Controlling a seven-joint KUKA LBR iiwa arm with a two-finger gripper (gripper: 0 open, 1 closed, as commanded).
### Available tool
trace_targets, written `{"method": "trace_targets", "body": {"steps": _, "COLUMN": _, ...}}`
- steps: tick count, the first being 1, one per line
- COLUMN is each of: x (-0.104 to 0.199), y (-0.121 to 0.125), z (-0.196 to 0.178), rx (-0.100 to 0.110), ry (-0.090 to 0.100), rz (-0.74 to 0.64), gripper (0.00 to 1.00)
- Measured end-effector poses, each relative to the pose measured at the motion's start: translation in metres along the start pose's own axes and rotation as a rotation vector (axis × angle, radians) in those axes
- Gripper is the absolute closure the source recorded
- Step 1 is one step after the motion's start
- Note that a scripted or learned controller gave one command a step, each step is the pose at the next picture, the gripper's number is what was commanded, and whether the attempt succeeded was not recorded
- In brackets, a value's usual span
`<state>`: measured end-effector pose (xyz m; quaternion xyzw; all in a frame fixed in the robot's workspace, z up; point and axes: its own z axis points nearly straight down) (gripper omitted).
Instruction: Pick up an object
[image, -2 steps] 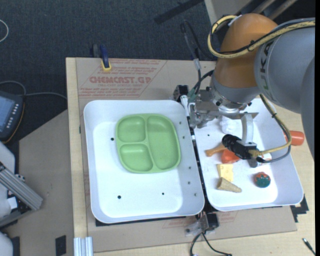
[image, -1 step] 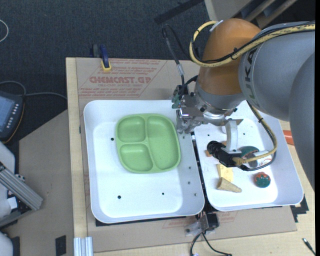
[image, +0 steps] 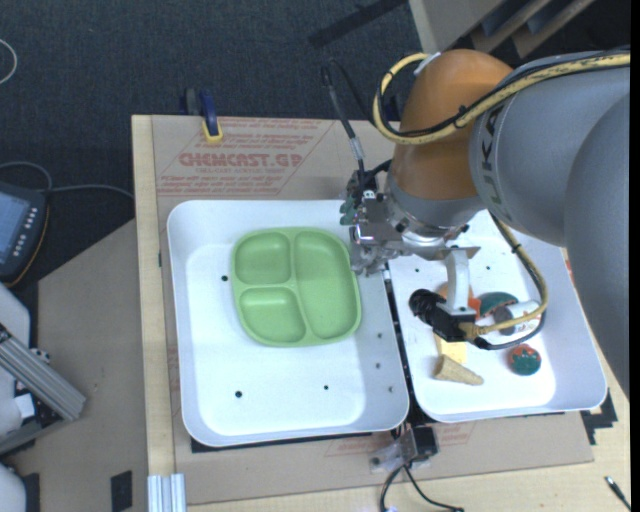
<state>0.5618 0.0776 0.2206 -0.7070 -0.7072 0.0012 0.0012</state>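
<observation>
My gripper (image: 367, 252) hangs over the wall between the two bins, just off the right rim of a green divided plate (image: 297, 286) that lies in the left bin (image: 215, 400). In the right bin (image: 560, 385) a yellow wedge (image: 456, 366) lies near the front. To its right sits a small round red and teal thing (image: 524, 359). An orange and teal object (image: 494, 303) lies behind that, partly hidden by a cable. Nothing shows in the gripper's grasp.
The grey arm with its orange band (image: 450, 95) covers the back of the right bin. Both bins rest on a cardboard sheet (image: 250, 150) with red print. A blue clamp (image: 210, 112) sits at the sheet's far edge.
</observation>
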Motion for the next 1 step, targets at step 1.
{"method": "trace_targets", "body": {"steps": 1, "x": -0.0004, "y": 0.0111, "z": 0.0010, "rx": -0.005, "ry": 0.000, "rz": -0.001, "gripper": 1.00}}
